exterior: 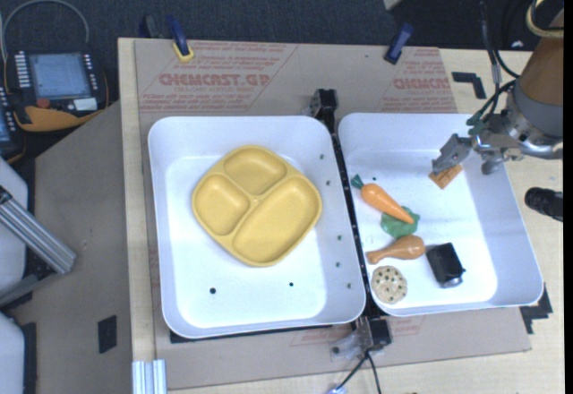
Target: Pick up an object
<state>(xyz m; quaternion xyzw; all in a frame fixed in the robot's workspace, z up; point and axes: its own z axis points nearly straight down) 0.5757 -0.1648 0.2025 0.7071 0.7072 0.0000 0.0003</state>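
The bench (269, 88), covered in printed cardboard, bears two shallow white bins side by side: the left bin (179, 294) holds a yellow divided plate (257, 216) lying flat near its middle, and the right bin (501, 267) holds the small things the task could take. The arm (542, 106) reaches in from the right over the right bin's upper right corner, its wrist low and turned so that the gripper (450, 159) points leftward and slightly down into the bin. Just at the gripper's tip sits a small orange-brown block (445, 175), apparently between or right under the fingers, though the angle hides whether they press on it or merely straddle it, so how far the hand is closed cannot be told. The rest of the objects lie below and to the left of the gripper, along the bin's left side: an orange carrot (387, 201) slanting from upper left to lower right, touching a green piece (397, 224) at its lower end, a tan drumstick-shaped toy (397, 250) lying nearly crosswise, a black block (445, 263) just beside it, and a round speckled cookie (389, 284) nearest the front rim. In my judgement the block is the thing in hand's reach, and a straight lift would test the hold.
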